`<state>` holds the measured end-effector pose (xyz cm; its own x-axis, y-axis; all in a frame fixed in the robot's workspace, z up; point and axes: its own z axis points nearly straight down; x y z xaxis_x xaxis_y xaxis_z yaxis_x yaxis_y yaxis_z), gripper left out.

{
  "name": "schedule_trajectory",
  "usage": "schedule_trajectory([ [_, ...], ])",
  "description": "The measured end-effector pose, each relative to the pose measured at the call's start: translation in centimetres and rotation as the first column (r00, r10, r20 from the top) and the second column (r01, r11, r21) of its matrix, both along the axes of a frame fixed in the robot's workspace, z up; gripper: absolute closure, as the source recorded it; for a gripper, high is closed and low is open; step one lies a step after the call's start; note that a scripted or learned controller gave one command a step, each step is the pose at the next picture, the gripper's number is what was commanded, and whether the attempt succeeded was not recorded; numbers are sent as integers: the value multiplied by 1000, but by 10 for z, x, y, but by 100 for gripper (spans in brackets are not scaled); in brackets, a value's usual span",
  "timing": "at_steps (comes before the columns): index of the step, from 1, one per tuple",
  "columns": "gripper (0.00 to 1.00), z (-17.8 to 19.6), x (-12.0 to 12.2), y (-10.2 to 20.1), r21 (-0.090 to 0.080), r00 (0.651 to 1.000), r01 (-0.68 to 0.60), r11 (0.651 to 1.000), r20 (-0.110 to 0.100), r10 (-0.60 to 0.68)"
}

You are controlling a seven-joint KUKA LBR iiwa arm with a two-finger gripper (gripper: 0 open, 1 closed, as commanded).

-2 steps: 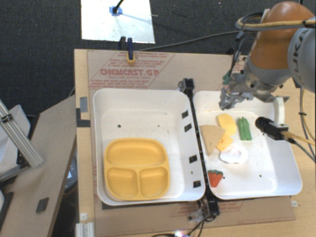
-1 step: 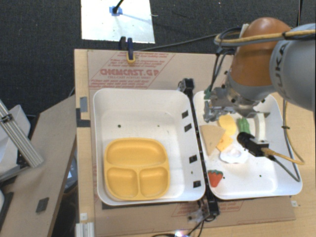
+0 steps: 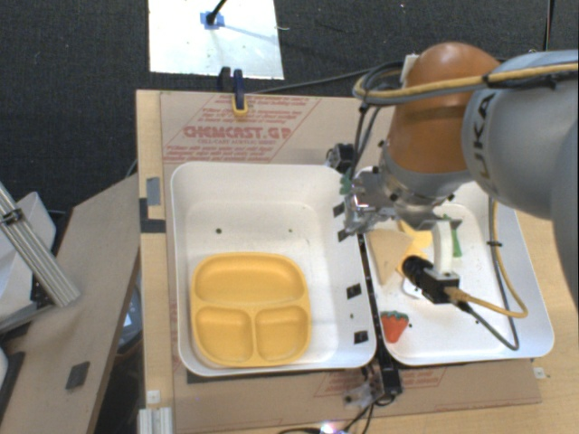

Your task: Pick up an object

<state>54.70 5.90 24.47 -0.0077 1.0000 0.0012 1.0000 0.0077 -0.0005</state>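
**Q:** What is nearest the camera?

**A:** One small red, strawberry-shaped thing with a green top. It lies alone in the near corner of the right-hand bin, close to the wall that bin shares with its neighbour. There are two bins, both shallow, smooth white plastic with rounded corners.

**Q:** And in the other bin?

**A:** In the left-hand bin lies one matte yellow tray. It is a rounded rectangle moulded into three compartments, one wide and two smaller. It sits flat against the bin's near wall.

**Q:** Where are you?

**A:** My arm comes in from the right, a thick grey link ending in a glossy, rounded orange band. The wrist points down over the far left part of the right-hand bin, beside the shared wall. It is well apart from the strawberry shape.

**Q:** Have your jaws got anything?

**A:** I cannot tell how my jaws stand, or whether anything is in them. One pale yellow piece shows just under my wrist, mostly hidden.

**Q:** What is farther back?

**A:** Both bins rest on one sheet of brown cardboard with red print, on a pale wooden counter. One blue and yellow clamp grips the far edge. Beyond it, one white sheet lies on dark, rough ground.
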Motion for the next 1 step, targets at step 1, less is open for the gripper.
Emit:
schedule_trajectory([
  [1,100,-7,-17,43,-1,1000,0,1000,-1,0],
])
